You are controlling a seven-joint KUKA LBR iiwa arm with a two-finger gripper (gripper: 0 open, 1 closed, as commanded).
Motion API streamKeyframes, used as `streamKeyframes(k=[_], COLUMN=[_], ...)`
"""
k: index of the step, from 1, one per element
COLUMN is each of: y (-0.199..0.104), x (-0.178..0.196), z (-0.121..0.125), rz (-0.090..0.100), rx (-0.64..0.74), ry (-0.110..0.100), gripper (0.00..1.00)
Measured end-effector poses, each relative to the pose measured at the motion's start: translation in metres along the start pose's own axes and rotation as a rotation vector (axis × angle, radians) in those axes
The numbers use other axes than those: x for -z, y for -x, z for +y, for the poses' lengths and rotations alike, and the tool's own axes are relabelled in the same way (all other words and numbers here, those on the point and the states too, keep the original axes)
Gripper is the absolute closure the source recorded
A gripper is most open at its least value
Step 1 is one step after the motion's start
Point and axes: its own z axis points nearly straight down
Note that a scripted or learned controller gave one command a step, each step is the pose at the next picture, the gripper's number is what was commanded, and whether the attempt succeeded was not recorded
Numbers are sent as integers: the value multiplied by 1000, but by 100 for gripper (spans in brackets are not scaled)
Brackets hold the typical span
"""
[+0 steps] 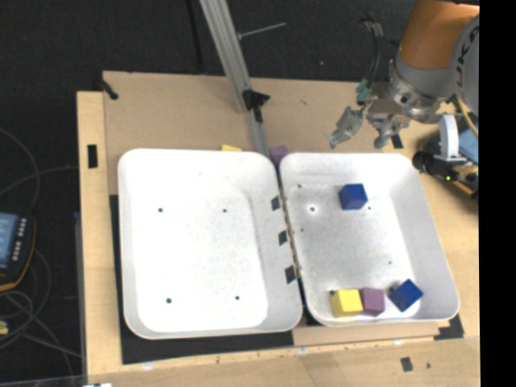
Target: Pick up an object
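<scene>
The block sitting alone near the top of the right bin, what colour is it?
Blue, seen in the camera view.

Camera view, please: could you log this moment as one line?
gripper: open, above right bin far rim, holding nothing | blue cube: in bin, untouched | pick: not yet done

white bins (201, 240), blue cube (352, 196), yellow cube (347, 301), purple cube (372, 299)

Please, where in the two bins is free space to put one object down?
The left bin floor is bare. In the right bin, the middle is free, between the blue cube and the front row: yellow cube, purple cube, second blue cube, which is crowded.
</scene>
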Motion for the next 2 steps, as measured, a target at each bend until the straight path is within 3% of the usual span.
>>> streamKeyframes(k=[1,2], y=[64,58], x=[-89,-28], z=[-70,-51], rz=[0,0], rx=[-12,-3], ry=[-10,7], gripper=[0,0])
